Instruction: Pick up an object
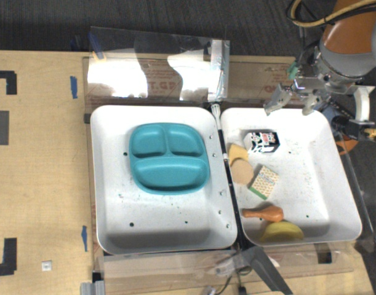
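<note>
Tabletop (34, 183) extends past frame; arm (354, 23) is cropped at top right; pincer (292, 101) hangs spread, gripping nothing, over right bin (335, 183).

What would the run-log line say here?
claw: open, above right bin's far edge | holding: nothing | teal tray: left bin

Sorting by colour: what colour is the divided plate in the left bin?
Teal divided plastic plate, seen in the camera view.

I'm looking down on a robotics lab test bench (34, 165), not a home or a shop. It is bare plywood marked with blue tape (73, 86), two white bins (114, 226) are fixed side by side, and yellow cables (323, 5) loop off the arm (351, 35).
</note>
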### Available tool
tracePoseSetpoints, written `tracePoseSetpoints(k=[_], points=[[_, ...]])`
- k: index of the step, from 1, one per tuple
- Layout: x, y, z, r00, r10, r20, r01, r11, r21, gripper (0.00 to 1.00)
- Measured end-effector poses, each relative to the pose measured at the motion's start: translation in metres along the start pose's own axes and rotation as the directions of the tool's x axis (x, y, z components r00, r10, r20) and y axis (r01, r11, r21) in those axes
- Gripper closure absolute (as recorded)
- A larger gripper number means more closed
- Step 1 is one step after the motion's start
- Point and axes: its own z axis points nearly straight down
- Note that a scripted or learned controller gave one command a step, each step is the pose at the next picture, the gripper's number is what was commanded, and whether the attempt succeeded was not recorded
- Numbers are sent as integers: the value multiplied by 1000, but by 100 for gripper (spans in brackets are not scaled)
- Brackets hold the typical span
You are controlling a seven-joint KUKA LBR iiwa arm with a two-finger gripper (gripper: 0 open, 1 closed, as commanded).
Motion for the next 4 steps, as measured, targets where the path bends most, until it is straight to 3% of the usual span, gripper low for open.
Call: tracePoseSetpoints(k=[1,2,3,4], points=[[1,1,-11,1000,-2,0,2,1000,-3,100],[1,1,-11,1000,-2,0,2,1000,-2,0],[19,-68,92,999,-45,-1,45,999,7,0],[-8,-74,180,999,-37,3,37,999,-8,0]])
